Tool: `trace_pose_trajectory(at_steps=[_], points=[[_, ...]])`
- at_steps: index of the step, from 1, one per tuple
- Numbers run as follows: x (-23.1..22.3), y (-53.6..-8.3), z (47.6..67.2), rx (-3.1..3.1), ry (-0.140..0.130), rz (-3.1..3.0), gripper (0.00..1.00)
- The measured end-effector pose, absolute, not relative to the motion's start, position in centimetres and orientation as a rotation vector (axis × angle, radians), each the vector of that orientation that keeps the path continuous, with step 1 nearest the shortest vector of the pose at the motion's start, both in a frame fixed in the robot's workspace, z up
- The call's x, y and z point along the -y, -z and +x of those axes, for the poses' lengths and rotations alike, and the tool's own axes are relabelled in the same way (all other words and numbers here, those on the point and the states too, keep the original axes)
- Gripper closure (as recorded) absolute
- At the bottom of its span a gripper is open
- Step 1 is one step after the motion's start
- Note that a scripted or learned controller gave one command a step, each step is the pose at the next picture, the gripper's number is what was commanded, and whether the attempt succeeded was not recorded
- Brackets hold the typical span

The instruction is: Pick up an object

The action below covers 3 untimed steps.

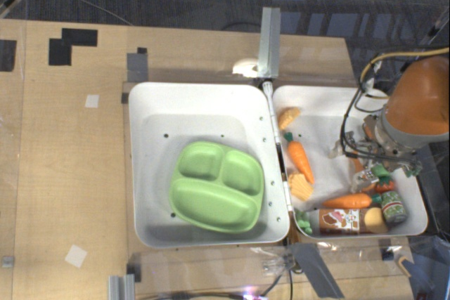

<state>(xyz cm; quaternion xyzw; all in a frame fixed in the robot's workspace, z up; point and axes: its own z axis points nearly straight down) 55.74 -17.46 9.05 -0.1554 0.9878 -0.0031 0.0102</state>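
Observation:
The arm comes in from the right, its orange band (420,105) hanging over the right bin (320,119). Under it my gripper (371,168) reaches down at the bin's right side, over a small cluster of toy food with green and red parts (380,183). An orange carrot (300,158) lies in the bin's left half, with a tan piece (288,116) above it and a yellow piece (301,187) below. Along the front wall lie a brown bottle (339,220), a second carrot (346,201), a yellow item (375,219) and a dark jar (394,207).
A green divided plate (216,186) sits in the left bin (151,151). A metal post (269,42) stands behind the wall between the bins. Black cables (355,105) loop off the wrist over the right bin.

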Motion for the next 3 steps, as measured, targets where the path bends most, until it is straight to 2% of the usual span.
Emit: trace_pose_trajectory(at_steps=[1, 2, 3], points=[[16.2, -9.3, 54.3, -3.009, 0.024, -0.765, 0.00], [18.3, -9.2, 53.0, -2.816, 0.028, -1.334, 0.00], [15.9, -9.5, 50.9, -2.773, 0.042, -1.391, 0.00]])
